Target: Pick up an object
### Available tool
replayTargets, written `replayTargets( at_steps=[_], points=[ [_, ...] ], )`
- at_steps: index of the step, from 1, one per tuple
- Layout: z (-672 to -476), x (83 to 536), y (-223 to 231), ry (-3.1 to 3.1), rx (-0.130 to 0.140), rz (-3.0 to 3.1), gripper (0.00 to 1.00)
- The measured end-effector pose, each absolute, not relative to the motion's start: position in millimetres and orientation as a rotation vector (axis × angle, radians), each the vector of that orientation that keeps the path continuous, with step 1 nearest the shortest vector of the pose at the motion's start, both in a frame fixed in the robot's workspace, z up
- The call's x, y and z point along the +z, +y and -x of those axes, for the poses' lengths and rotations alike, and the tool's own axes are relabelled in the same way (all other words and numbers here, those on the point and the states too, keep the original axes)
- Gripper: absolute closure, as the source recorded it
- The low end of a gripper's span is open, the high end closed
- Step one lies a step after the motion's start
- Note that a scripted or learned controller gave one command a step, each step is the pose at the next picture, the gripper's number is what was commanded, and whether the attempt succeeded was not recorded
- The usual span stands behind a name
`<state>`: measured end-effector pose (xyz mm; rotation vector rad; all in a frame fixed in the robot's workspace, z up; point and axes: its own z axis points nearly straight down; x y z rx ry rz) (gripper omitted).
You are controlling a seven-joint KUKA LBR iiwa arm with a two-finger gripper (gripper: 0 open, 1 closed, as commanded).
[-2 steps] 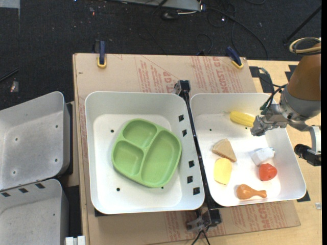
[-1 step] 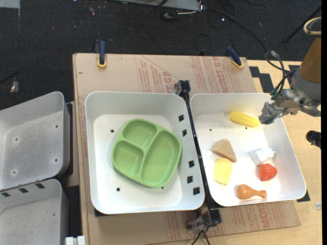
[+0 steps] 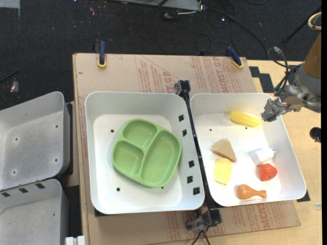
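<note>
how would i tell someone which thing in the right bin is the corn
Start at the right bin, the one without the green plate. Look along its far side, just left of the gripper. The corn is the long bright yellow cob, lying apart from the paler, flat yellow piece nearer the front.

Red printed lettering runs across the cardboard sheet (image 3: 153, 68) under the two bins, upside down from here, and none of it reads with any certainty. Nothing else carries a legible label or number.
</note>
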<state>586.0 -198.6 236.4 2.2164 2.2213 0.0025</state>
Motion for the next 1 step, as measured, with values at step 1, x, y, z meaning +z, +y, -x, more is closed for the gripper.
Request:
replayTargets(
  at_steps=[1],
  points=[
    [-579.2,245.6,-145.8,2.230,0.002,-2.214,1.00]
  ],
)
